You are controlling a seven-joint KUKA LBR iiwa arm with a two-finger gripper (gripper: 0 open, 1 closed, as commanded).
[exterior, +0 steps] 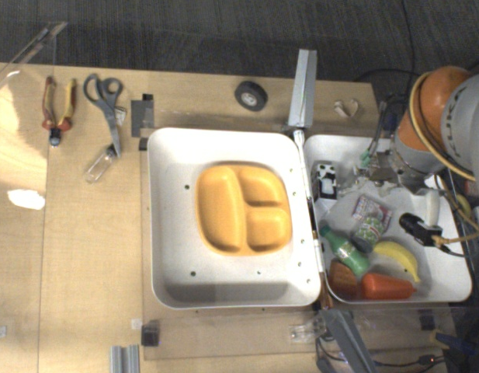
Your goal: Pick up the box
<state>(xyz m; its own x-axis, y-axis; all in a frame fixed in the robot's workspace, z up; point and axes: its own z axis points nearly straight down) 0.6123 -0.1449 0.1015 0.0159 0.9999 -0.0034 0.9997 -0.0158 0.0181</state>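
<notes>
Glossy yellow plastic tray (244, 207) in smooth white plastic bin (174, 208), matt wooden bench (68, 270).

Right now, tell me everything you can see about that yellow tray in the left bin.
The yellow tray is a rounded-square dish of smooth, plastic-looking material, lying flat and right way up near the middle of the left bin. Raised ridges split it into three compartments: one long one on the view's left, two smaller ones stacked on the right. It rests on the bin's white floor, apart from the walls, with nothing visible inside it.
</notes>
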